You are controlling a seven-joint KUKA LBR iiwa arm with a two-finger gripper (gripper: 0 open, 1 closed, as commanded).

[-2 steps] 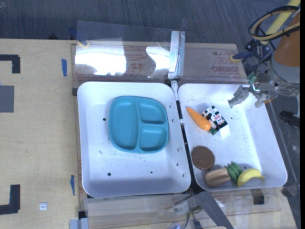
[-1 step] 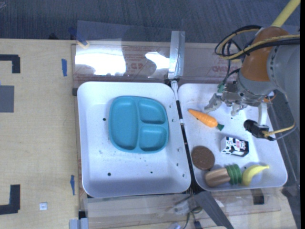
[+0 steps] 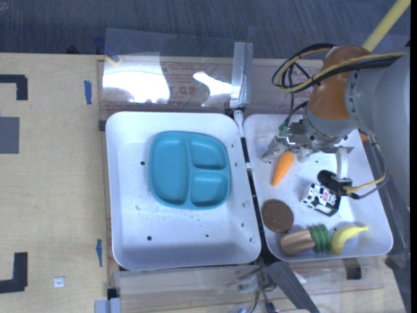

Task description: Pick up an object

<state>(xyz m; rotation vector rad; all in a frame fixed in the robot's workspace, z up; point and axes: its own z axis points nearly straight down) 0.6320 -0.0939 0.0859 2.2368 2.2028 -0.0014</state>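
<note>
Two shallow white bins are seen side by side: the left bin [image 3: 124,240] holds a teal three-compartment plastic plate [image 3: 189,169] at its centre, and the right bin [image 3: 378,207] holds the loose objects. The grey arm with its orange band [image 3: 335,87] is lowered over the twelve o'clock part of the right bin, and the two-finger gripper [image 3: 291,145] is placed at the thick upper end of an orange plastic carrot [image 3: 282,167], which lies tilted with its tip toward seven o'clock. Whether the claw is apart, together or clamped on the carrot cannot be told, as the wrist covers that spot. At four o'clock from the carrot a small black-and-white patterned toy [image 3: 321,197] is found; at six o'clock a round brown disc [image 3: 277,215] lies, with a tan bun-shaped piece [image 3: 297,241], a green ridged piece [image 3: 318,237] and a yellow plastic banana [image 3: 345,235] ranged along the bin's near edge. The step in hand is judged to be the approach or grasp at the carrot; next, a firm closure about its thick end and a straight lift would be called for.
</note>
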